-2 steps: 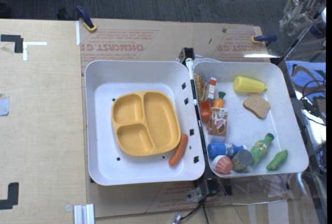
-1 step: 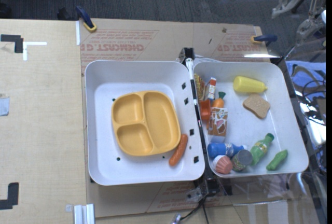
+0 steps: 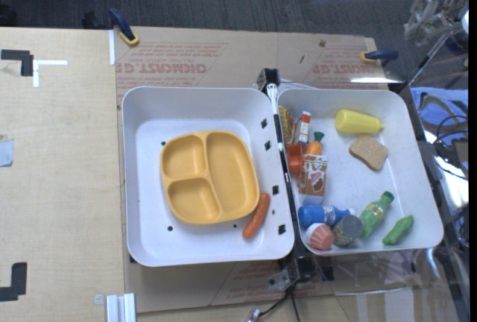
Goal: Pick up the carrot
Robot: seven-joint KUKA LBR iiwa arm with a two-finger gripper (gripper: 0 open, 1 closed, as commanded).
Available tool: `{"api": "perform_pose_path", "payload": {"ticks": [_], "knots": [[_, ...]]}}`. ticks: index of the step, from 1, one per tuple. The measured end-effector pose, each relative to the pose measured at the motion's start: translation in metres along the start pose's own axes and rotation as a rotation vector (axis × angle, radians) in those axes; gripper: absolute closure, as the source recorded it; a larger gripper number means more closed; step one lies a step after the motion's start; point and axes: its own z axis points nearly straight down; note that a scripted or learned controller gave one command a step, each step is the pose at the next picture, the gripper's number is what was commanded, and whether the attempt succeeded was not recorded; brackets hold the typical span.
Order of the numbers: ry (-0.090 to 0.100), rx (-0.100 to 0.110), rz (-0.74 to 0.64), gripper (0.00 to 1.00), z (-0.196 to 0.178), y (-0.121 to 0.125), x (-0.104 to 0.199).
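Your carrot (image 3: 316,143): small orange toy piece, green tip at top, in right bin (image 3: 412,164) near its left wall. Stands roughly upright among packets, touching red-and-white carton (image 3: 314,174) below it. Partly hidden by neighbours; you cannot tell its full length.

A light wooden bench (image 3: 59,164) carries a flattened brown cardboard sheet (image 3: 246,60) printed with red lettering. Two shallow white bins sit on the cardboard, touching along their inner walls: the left bin (image 3: 141,186) toward nine o'clock, the right bin (image 3: 414,164) toward three o'clock. Blue-and-yellow clamps (image 3: 124,27) grip the cardboard's twelve o'clock edge.
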Motion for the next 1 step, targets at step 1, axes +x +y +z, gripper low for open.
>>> {"api": "perform_pose_path", "payload": {"ticks": [1], "knots": [[0.000, -0.001, 0.000, 0.00, 0.0001, 0.0000, 0.0000]]}}
